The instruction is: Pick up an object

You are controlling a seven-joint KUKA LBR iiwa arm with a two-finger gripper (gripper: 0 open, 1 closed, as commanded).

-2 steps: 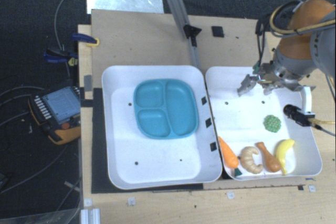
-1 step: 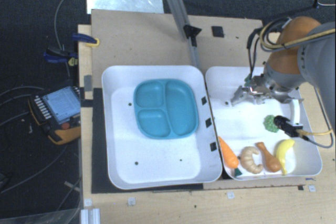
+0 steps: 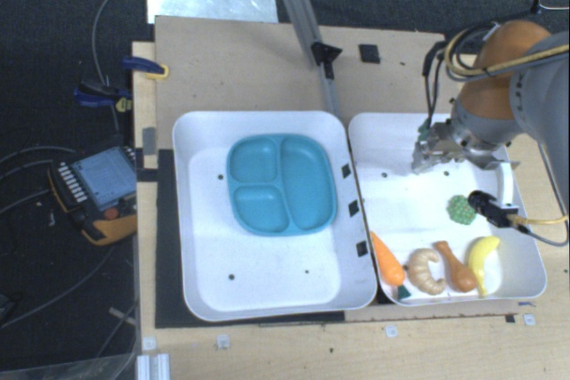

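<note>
While the desk (image 3: 267,49) bears two white bins, the arm (image 3: 525,76) bends in from the right, its end effector (image 3: 432,151) low over the right bin (image 3: 392,191); its grip state cannot be told. Left bin (image 3: 205,218) holds a blue plate (image 3: 280,184). Near the right bin's front lie a carrot (image 3: 386,256), banana (image 3: 484,258), and green ball (image 3: 460,209).

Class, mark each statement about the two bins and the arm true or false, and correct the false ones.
1. The blue divided plate lies in the left bin. True.
2. The carrot lies on the plate. False: it lies in the right bin, near its left wall.
3. The banana lies in the right bin. True.
4. The gripper holds the banana. False: the banana lies apart from it, near the bin's front corner.
5. The green toy lies in the left bin. False: it is in the right bin.
</note>
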